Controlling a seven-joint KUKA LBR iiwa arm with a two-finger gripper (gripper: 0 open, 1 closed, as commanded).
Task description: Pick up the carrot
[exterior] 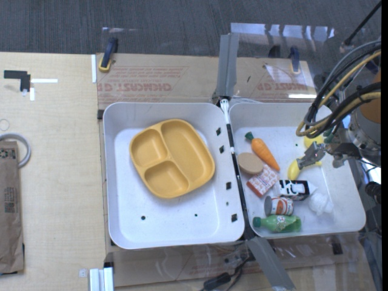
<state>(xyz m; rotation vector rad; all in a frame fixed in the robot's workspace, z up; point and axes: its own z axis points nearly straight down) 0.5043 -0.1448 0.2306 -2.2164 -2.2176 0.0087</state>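
While gripper [313, 156] hovers over right bin [357, 214], I note fingers slightly spread, nothing between them. Carrot [264, 153] lies in that bin, well apart toward divider, long axis diagonal, green top up-left.

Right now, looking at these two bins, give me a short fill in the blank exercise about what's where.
1. The yellow divided plate lies in the ____ bin.
2. The carrot has a ____ top at its upper-left end.
3. The plate has ____ compartments.
4. The gripper is over the ____ bin, to the right of the carrot and apart from it.

Missing words: left; green; three; right
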